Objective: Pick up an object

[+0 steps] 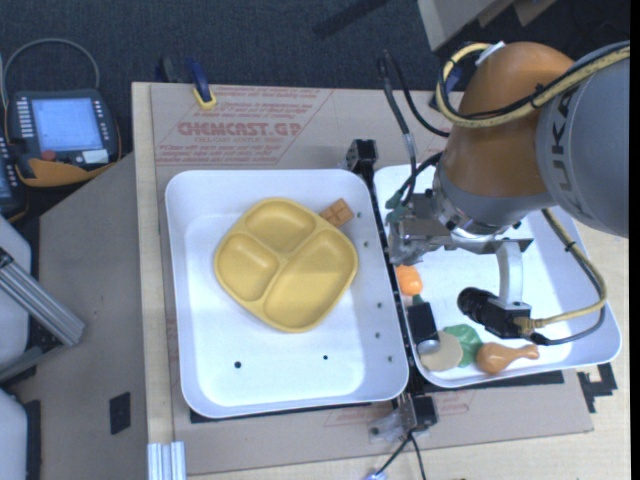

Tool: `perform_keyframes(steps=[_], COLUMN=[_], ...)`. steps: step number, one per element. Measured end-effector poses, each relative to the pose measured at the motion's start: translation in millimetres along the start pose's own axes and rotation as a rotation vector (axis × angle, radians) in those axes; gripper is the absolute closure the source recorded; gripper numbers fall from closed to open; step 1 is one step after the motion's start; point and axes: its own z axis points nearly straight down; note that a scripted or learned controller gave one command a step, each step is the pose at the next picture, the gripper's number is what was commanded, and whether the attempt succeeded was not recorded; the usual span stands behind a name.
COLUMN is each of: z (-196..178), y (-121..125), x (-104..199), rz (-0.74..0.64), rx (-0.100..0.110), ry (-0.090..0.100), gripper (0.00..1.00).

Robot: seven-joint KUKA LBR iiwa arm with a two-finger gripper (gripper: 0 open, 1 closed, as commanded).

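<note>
My gripper [408, 251] hangs low over the left side of the right bin [585, 313], under the grey wrist and orange band. Just below it lies a small orange ball [408, 282]; whether it touches the ball is unclear. Toward the bin's front left corner sit a small black block [421, 320], a round beige piece [441, 354], a green piece [464, 335] and a tan drumstick-shaped toy [505, 353].
The left bin [200, 348] holds a yellow divided plate [287, 263] with a small brown block [337, 211] at its upper right edge. The arm covers much of the right bin. A handheld screen [60, 128] lies off the bench at the far left.
</note>
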Motion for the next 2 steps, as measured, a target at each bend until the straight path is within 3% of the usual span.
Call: perform_keyframes(steps=[1,2], z=[16.6,15.6], y=[-7.8,-7.1], x=[49.0,45.8], rz=[0.000,0.005], rx=[0.002,0.000], ry=[0.000,-0.002], gripper=[1.00,0.00])
